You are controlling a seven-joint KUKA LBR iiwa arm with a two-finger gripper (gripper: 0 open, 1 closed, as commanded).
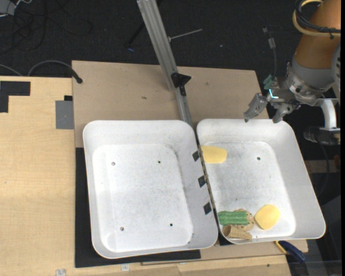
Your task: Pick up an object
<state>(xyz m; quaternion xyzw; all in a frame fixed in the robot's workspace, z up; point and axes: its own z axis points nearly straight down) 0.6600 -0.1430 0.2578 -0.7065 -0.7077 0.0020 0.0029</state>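
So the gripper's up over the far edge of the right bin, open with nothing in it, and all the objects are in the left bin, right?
Not quite. The objects lie in the right bin, not the left: a yellow piece by the divider, and a green item, a tan piece and a yellow round piece near the front. The camera view shows it. The gripper is open above the far edge, holding nothing.

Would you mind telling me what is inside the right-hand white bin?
The right bin holds a yellow piece by the divider, plus a round yellow piece, green item and tan item, partly overlapped.
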